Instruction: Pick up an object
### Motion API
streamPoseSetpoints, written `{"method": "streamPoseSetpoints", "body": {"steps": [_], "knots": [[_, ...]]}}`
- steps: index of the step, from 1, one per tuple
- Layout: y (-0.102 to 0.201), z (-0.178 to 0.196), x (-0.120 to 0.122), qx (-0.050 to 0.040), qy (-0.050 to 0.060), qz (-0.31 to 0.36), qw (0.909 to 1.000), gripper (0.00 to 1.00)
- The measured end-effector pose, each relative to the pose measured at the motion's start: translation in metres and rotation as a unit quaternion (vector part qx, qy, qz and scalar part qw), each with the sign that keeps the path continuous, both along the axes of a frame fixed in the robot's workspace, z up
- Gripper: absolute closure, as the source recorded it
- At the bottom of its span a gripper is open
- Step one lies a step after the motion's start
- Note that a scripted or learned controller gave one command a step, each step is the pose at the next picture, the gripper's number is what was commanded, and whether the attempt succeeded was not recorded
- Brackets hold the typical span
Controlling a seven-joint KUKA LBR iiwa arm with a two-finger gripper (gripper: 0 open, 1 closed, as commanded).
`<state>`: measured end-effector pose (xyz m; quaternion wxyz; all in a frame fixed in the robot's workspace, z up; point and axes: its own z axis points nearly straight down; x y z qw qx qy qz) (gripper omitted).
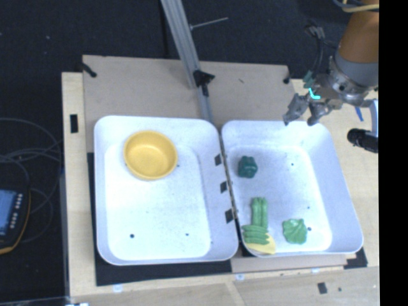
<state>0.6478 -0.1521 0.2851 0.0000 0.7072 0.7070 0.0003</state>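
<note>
The right bin holds three green items: a dark green lump near its left wall, a long green vegetable-like piece with a yellow tip at the front, and a light green leafy piece at the front right. My gripper hangs over the bin's far rim, well above and behind these objects. Its two fingers stand apart with nothing between them.
A yellow bowl sits in the left bin at its far left. A grey metal post slants up from behind the divider between the bins. A handheld screen lies off the bench at the left.
</note>
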Motion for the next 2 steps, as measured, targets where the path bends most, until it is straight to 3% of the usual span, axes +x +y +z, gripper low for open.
{"method": "streamPoseSetpoints", "body": {"steps": [1, 2], "knots": [[0.0, 0.0, 0.0, -0.0001, 0.0, 0.0, 1.0, 0.0], [-0.007, -0.059, 0.004, -0.0003, 0.002, 0.0, 1.0, 0.0]]}}
